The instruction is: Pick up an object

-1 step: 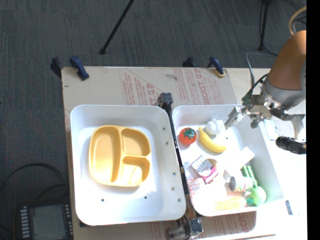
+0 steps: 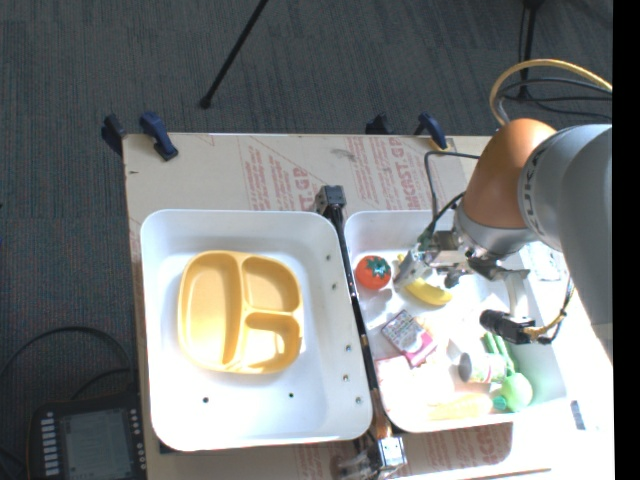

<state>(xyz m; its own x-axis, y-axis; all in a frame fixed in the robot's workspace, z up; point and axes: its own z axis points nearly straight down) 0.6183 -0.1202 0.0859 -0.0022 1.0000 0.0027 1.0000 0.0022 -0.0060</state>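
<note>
Nearest the camera, the right bin (image 2: 400,420) held a green toy (image 2: 515,388) and a pink-edged packet (image 2: 408,334); the left bin (image 2: 160,268) held a yellow divided tray (image 2: 241,310). Farther back, the gripper (image 2: 432,264) hung just above a yellow banana (image 2: 428,292) beside a red tomato (image 2: 373,271) (whether it was clenched or released could not be told). A descent might nudge the banana aside, since the objects were crowded together.

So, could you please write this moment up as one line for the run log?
phase: reaching | gripper: low in right white bin, over yellow banana-shaped toy | grasp: unconfirmed | left white bin: yellow divided plastic plate
</note>
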